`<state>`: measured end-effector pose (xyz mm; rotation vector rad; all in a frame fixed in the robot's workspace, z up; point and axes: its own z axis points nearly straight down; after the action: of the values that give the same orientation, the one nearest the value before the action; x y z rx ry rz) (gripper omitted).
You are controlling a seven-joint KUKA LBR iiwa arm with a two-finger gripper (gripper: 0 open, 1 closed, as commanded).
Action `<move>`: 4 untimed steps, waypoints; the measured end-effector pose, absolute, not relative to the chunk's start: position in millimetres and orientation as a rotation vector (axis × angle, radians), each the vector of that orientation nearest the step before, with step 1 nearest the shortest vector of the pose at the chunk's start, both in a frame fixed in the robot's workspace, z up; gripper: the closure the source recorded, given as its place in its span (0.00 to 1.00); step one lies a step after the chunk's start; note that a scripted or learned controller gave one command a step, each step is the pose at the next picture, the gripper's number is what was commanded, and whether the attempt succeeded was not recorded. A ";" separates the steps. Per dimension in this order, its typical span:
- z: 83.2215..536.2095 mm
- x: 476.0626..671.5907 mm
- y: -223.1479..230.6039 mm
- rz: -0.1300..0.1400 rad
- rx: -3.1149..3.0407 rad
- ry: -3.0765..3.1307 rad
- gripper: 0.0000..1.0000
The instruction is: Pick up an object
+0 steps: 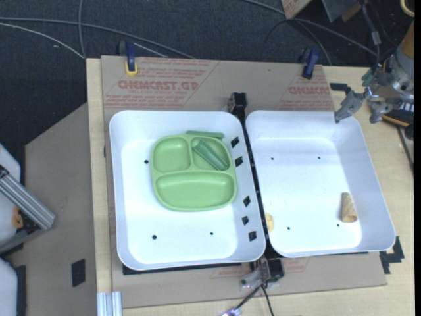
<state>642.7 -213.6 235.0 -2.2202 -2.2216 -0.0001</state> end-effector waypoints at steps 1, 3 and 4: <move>183.3 649.4 -205.6 0.003 -2.216 -2.220 0.00; 86.1 654.2 -207.2 0.004 -2.215 -2.220 0.00; 101.9 656.6 -207.6 -0.001 -2.219 -2.226 1.00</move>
<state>656.6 -207.6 101.9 -2.2193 -2.2261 -0.0014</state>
